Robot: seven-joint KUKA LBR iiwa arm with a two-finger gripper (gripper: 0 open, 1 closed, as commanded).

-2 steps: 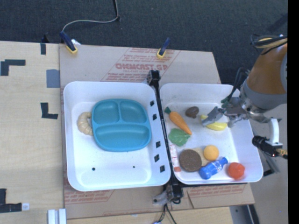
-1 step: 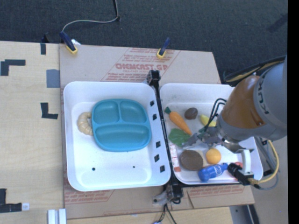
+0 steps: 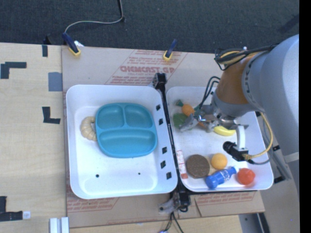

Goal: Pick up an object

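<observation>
My gripper (image 3: pixel 200 121) is low in the upper part of the right bin (image 3: pixel 262 183), reaching in from the right. Just to its left lie a green toy (image 3: pixel 180 122) and an orange carrot-like piece (image 3: pixel 186 109); whether the gripper touches them I cannot tell. A yellow banana (image 3: pixel 225 130) lies partly under the wrist on its right. Nearer the front of the bin sit a brown round cookie (image 3: pixel 198 165), a small orange ball (image 3: pixel 219 160), a blue bottle (image 3: pixel 219 177) and a red ball (image 3: pixel 246 176).
The left bin (image 3: pixel 80 178) holds a blue divided plate (image 3: pixel 126 130) with a beige pastry-like piece (image 3: pixel 88 127) against its left side. A black divider (image 3: pixel 167 130) runs between the bins. The grey arm (image 3: pixel 272 81) and its cables cover the right bin's far right side.
</observation>
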